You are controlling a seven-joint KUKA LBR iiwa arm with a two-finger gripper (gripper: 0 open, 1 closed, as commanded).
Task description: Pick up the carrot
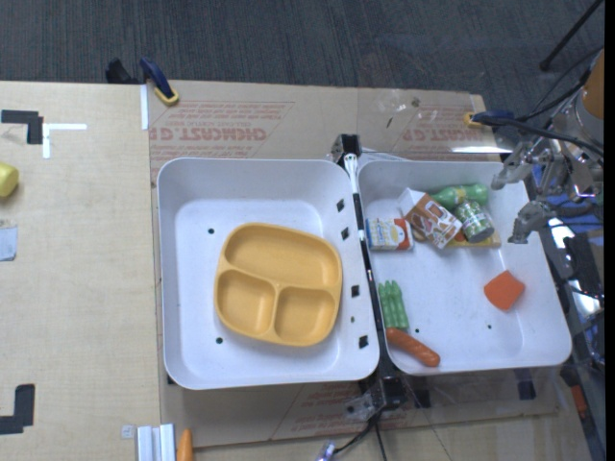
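Your carrot [414, 347] lies at the right bin's [538, 349] near-left corner; the gripper [519, 200] hangs open, far right.

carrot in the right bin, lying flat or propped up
Lying flat. The carrot rests on its side on the floor of the right bin, near the front-left corner, just below the green beans, with nothing gripping it.

- The carrot [413, 347] lies at the near left corner of the right bin [538, 349], just below a green pea pod [393, 304].
- An orange block [504, 290] sits well apart, toward the right wall.
- Snack packets [434, 223] and a green can [474, 219] cluster at the far side.
- The claw [527, 195] hovers by the far right rim.
- The left bin [183, 257] holds a yellow divided plate [279, 284].
- The counter [77, 286] is pale wood.
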